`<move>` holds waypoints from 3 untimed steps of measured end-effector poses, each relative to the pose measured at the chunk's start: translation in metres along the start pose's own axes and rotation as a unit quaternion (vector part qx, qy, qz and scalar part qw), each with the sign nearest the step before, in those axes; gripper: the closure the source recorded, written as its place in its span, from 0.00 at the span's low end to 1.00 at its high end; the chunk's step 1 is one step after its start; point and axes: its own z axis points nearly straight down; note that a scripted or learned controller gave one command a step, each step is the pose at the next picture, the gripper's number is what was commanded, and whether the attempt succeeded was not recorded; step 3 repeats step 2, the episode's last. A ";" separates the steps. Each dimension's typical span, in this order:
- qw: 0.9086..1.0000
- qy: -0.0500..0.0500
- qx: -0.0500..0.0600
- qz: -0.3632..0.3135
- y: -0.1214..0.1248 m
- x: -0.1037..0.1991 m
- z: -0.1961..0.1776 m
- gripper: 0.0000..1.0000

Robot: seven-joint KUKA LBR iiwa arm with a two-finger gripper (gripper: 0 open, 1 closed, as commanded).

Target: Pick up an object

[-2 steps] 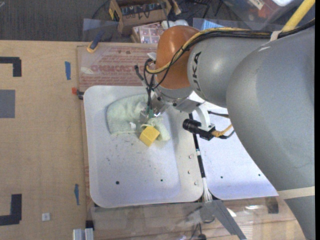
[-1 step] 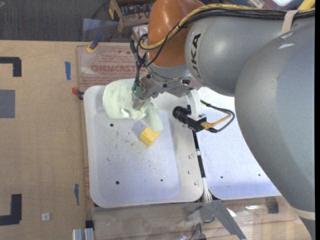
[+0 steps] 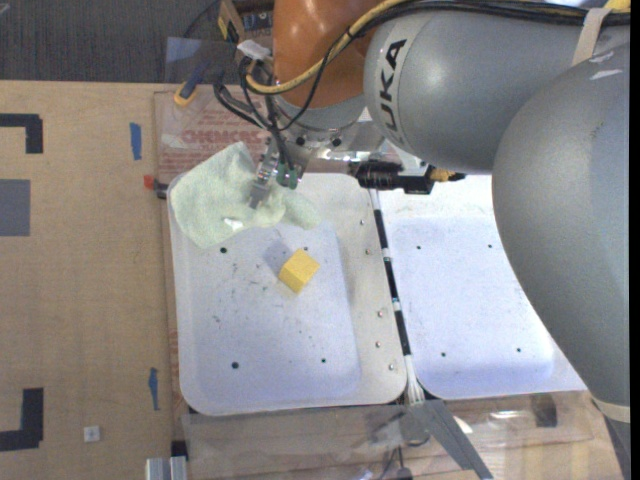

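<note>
A pale green cloth lies crumpled in the far left corner of the left bin, draped partly over its rim. My gripper points down onto the cloth's right part, its tip touching the fabric. A small yellow block sits on the bin floor, a little nearer and to the right of the gripper, apart from it and from the cloth.
The right bin lies beside the left one, partly under the grey arm. Cables hang by the wrist. A cardboard sheet with black marks and blue tape covers the bench at left.
</note>
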 end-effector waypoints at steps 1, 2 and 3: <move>0.986 0.000 0.001 0.170 0.022 0.020 -0.046 1.00; 0.996 0.002 0.001 -0.085 -0.068 0.067 -0.092 1.00; 0.996 0.002 0.001 -0.085 -0.068 0.067 -0.092 1.00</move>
